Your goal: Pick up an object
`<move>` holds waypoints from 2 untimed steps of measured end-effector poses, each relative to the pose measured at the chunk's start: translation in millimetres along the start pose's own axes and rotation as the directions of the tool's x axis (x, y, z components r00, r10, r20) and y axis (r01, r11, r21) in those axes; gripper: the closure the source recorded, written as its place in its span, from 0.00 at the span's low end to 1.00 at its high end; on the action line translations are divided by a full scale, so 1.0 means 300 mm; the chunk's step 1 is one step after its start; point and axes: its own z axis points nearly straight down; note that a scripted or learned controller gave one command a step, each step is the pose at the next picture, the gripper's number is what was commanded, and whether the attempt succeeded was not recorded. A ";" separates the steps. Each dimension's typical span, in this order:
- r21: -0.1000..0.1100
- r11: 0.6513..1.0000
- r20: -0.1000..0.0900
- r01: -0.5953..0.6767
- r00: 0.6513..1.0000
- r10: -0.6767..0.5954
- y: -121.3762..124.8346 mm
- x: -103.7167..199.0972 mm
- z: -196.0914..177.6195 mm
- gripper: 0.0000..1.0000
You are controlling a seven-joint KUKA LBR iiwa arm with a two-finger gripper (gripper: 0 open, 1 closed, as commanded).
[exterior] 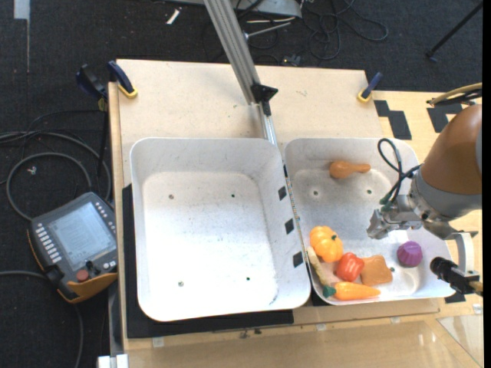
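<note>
Hovering over the right shallow white plastic bin, the fingers seem poised to descend; their spread cannot be told. The round purple toy fruit lies just beside them, calling for a short shift.

Arm reaching from right, claw lowered, grip seemingly unclear

One fixed camera looks down at a slant from high above the gripper, taking in both bins from some distance.
</note>
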 end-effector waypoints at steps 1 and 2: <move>-0.004 1.000 0.002 0.002 1.000 -0.002 0.004 -0.003 -0.141 1.00; -0.006 1.000 0.003 0.003 1.000 -0.003 -0.007 -0.011 -0.347 1.00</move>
